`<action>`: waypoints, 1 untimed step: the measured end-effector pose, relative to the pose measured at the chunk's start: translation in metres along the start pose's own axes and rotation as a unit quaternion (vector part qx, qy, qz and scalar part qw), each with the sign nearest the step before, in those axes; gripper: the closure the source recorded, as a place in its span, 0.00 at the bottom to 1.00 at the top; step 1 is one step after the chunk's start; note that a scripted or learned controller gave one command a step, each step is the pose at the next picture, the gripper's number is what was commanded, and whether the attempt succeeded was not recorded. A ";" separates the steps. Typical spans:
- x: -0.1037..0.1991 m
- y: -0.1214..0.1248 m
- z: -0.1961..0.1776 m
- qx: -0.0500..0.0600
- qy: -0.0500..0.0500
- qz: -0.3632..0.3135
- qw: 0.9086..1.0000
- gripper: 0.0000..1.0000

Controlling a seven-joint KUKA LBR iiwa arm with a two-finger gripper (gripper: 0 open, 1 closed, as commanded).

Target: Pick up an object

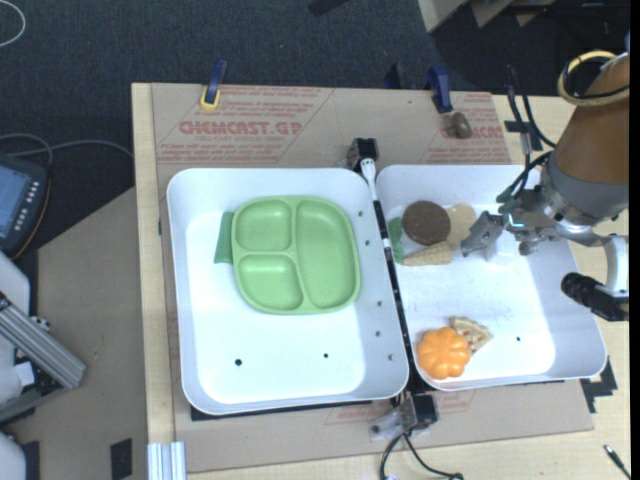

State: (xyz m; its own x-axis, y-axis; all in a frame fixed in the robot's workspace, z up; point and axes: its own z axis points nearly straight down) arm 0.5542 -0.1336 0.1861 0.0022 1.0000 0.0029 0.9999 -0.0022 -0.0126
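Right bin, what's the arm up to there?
The grey arm's claw hangs low over the right white bin, next to a cluster at its upper left: a round dark brown disc, a pale tan piece and a cream-coloured strip. Nothing shows between its fingers. An orange pumpkin-shaped toy sits near the front edge. The left white bin holds a green sectioned plastic plate.

A robotics lab: clamped board (300,118) bench, loose cables (420,458), carpet, aluminium framing (40,343).

green tray (296,254), brown disc (426,222), orange pumpkin (443,353)
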 end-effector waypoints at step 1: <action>0.000 0.003 -0.005 -0.005 -0.001 -0.001 1.000 0.00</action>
State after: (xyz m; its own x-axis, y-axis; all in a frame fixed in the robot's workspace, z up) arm 0.5570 -0.1336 0.1914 0.0000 1.0000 0.0012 1.0000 0.0000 -0.0016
